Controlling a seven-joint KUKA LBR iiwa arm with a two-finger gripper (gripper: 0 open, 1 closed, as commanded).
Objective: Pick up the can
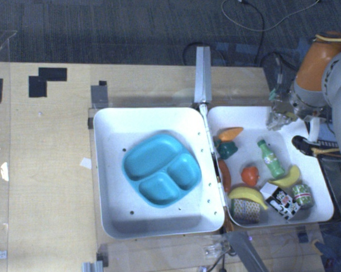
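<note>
Crowded by a banana and a black-and-white carton, the can sits in the right bin's near corner; the gripper, grip unreadable, should descend vertically, fingers straddling it

Can: I see a green and white label in the near right corner of my right bin, but its print is too small to read.
Bottle: green, with a pale band round its middle; I make out no words on it.
Carton: black and white patches beside the can; no lettering I can read.
Bench marks: plain black shapes on the wood, far left; they carry no text or numbers.
</note>
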